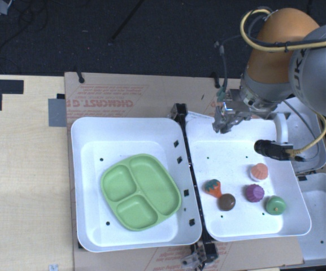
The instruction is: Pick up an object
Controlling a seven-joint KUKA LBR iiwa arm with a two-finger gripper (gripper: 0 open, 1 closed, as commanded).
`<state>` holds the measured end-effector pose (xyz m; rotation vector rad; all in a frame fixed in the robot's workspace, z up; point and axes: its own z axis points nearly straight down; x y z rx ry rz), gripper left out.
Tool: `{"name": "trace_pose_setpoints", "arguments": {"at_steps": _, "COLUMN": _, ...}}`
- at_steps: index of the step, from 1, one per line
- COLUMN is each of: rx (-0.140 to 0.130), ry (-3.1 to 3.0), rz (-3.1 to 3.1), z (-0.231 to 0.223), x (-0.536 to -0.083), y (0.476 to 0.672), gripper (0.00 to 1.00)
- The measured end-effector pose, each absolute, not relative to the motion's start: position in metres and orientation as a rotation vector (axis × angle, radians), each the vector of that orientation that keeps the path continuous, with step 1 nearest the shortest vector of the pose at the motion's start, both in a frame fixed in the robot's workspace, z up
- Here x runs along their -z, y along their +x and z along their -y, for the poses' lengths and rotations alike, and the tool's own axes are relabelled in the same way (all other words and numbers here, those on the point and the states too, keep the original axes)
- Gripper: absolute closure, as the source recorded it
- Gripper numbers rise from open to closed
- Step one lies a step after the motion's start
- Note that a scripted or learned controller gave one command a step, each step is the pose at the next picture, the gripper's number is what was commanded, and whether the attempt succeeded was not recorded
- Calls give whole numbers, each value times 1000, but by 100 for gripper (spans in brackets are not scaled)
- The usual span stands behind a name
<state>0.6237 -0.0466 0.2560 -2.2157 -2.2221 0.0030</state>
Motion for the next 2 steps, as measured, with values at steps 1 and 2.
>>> {"name": "trace_pose_setpoints", "arguments": {"at_steps": 1, "rx": -4, "ry": -2213, "rz": 2222, "z": -7, "x": -239, "y": 610, "gripper": 100}}
{"name": "trace_pose_setpoints", "arguments": {"at_steps": 2, "rx": -5, "ry": -2213, "rz": 2222, "z": -60, "x": -225, "y": 592, "gripper": 100}}
